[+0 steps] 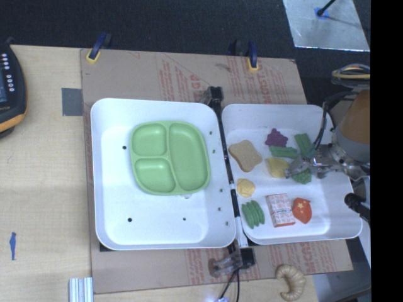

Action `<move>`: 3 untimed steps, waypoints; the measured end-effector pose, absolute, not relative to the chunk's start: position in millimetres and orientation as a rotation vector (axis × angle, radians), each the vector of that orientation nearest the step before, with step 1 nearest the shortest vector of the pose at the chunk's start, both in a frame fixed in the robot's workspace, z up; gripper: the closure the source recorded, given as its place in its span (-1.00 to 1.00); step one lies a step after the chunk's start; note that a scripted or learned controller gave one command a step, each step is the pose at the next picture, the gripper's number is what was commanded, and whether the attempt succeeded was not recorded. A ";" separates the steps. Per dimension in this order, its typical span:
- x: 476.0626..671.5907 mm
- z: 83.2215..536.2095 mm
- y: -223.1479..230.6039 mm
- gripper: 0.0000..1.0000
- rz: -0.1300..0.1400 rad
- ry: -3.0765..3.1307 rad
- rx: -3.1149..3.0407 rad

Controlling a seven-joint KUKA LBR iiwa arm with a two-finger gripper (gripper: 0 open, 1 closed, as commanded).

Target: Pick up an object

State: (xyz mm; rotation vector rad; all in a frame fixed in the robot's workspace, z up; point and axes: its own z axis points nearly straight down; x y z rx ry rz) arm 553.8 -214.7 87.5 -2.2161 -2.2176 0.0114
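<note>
Although a tan croissant-shaped toy (pixel 291 280) lies nearest the camera on the bare desk (pixel 44 187), outside both bins, the work belongs in the right shallow white bin (pixel 334 231). Along that bin's near side sit a green bean-pod toy (pixel 253 213), a small red-and-white carton (pixel 279 209) and a red strawberry-like toy (pixel 302 210); further in lie a small yellow lump (pixel 245 187), a tan bread-slice toy (pixel 245 155), a yellow block (pixel 276 167), green leafy pieces (pixel 303 145) and a purple grape bunch (pixel 276 137). The metal two-finger gripper (pixel 301 168) hangs low among the green pieces just beside the yellow block; whether its jaws are spread or closed cannot be told, and nothing is visibly pinched. The left white bin (pixel 107 219) holds a light green divided plate (pixel 170 157). A good grasp would likely single out one piece, centre the jaws over it, and avoid nudging its close neighbours before closing and lifting straight up.
</note>
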 end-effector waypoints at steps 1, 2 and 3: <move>557.0 103.2 -213.6 1.00 0.006 -2.227 -2.215; 526.0 113.2 -163.4 1.00 0.005 -2.225 -2.207; 565.6 197.0 -73.9 1.00 -0.010 -2.239 -2.209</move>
